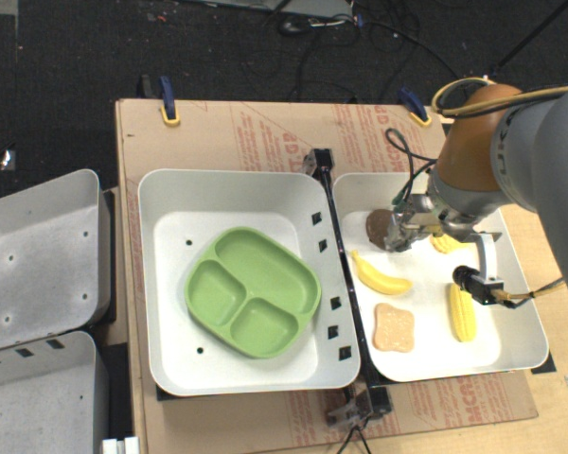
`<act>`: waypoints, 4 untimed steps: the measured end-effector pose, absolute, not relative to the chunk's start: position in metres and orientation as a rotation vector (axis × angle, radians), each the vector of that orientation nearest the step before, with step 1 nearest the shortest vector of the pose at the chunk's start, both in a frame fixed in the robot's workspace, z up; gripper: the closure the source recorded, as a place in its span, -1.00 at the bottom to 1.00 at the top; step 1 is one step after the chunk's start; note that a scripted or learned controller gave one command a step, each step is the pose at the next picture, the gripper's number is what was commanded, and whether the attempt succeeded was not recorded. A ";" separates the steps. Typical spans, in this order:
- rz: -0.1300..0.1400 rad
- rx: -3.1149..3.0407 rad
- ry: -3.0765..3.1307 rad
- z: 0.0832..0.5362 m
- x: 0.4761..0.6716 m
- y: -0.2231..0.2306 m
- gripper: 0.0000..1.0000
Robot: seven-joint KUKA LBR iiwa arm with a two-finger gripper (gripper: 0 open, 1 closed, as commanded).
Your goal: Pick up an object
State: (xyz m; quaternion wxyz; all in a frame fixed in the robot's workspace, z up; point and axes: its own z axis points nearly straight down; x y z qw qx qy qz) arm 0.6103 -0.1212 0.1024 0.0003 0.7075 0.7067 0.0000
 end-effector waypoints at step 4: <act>0.001 2.214 2.230 0.254 0.612 -0.065 1.00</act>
